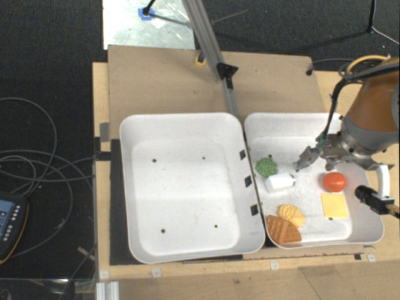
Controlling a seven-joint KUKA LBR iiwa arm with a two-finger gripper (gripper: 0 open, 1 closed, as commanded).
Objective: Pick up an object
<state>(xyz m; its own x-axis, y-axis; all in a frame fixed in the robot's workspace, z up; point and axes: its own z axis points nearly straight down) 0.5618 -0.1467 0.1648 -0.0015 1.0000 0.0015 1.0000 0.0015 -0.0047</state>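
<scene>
- You have two white bins side by side: the left bin (181, 186) has bare floor, and the right bin (287, 127) carries all the pieces in its lower half.
- Your arm (375, 114) comes in from 3 o'clock, and the claw (307, 159) hangs over the middle of the right bin with nothing between its fingers; they look slightly parted.
- The nearest piece is the white block (280, 181), at about 7 o'clock from the claw, its long axis running 3 to 9.
- The green ball (267, 166) sits just beside the block at 10 o'clock, close to the wall between the bins.
- The red ball (334, 181) and yellow slab (335, 205) lie at 4 o'clock.
- The waffle pieces (286, 224) crowd the near rim at 6 o'clock, so open room is toward 12.
</scene>
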